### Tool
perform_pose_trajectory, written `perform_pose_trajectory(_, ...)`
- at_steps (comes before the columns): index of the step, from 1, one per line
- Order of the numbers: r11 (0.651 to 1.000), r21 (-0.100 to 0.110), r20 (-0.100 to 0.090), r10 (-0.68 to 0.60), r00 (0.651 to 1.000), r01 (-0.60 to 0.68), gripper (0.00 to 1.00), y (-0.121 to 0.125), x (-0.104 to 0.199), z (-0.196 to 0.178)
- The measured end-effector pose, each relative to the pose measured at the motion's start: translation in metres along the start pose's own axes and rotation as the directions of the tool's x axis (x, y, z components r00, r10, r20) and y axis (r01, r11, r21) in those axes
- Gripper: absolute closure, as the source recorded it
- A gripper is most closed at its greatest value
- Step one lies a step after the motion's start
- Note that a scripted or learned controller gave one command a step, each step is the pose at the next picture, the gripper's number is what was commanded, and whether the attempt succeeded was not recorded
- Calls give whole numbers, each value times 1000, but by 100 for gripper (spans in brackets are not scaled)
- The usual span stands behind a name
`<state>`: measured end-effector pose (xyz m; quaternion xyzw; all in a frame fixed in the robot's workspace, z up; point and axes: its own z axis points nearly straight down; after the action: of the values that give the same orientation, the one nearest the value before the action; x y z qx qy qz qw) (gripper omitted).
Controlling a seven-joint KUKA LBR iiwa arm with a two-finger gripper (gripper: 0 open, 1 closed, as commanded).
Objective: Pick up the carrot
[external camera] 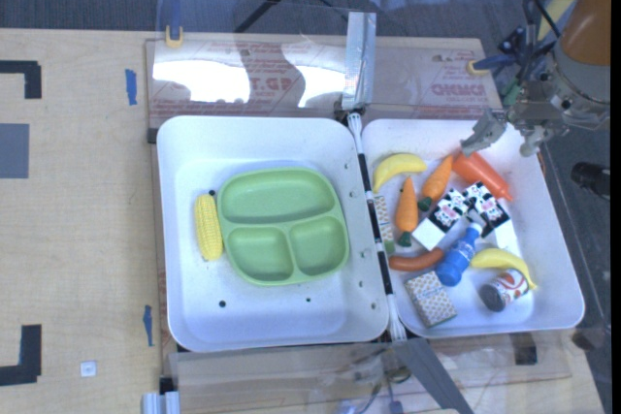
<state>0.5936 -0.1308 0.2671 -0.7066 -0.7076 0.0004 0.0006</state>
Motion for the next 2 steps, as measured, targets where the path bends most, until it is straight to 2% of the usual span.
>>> perform_pose_trajectory(1, 996, -4, 2, -89, 996, 89, 0, 66, -4, 79)
perform_pose_trajectory(2, 999, -5, 2, -35, 999, 35, 0, 74, -25, 177)
